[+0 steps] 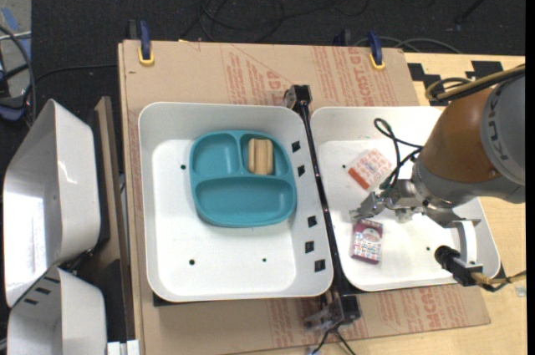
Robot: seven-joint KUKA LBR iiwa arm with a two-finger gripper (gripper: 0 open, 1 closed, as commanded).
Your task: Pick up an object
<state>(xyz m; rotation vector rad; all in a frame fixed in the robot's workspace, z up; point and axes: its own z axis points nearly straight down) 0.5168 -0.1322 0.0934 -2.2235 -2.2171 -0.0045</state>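
Camera view: gripper (pixel 371 210) sits low in the right bin (pixel 481 266), just above the pink packet (pixel 366 244); finger state cannot be told.

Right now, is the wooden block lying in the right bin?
No, the wooden block lies in the teal tray inside the left bin.

You have two bins side by side on the counter (pixel 217 69). In the left bin (pixel 167 261) sits a divided plate (pixel 242 199), with a wooden block (pixel 261 156) in its upper right compartment. In the right bin (pixel 334 132) a packet (pixel 369 168) lies toward the back and a small pouch (pixel 367 243) nearer the front. The pincer (pixel 374 209) is between them, just above the pouch.
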